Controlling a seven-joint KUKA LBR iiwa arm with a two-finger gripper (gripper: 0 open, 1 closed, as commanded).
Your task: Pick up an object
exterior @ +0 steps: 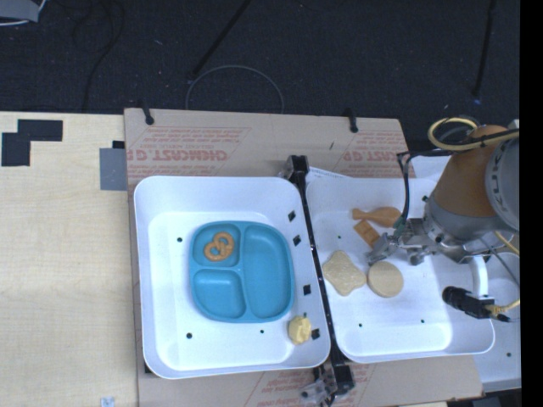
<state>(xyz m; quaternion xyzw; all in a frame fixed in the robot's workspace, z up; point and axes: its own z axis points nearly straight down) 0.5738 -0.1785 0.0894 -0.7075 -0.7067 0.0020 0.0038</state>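
While the arm's bulk hides most of the wrist, the gripper [392, 246] sits low in the right bin [424, 337]; can't tell its state. Just below it lies a round tan cookie [385, 279], a lumpy pale bread piece [342, 273] to its lower left, an orange fish-shaped thing [377, 216] just above.

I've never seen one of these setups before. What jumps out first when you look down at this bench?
The bright blue divided plate in the left bin catches the eye first, with a small pretzel in its upper-left compartment. Next comes the grey and orange arm reaching in from the right, its gripper low over the right bin by a round cracker, a pale bread-like piece and an orange piece.
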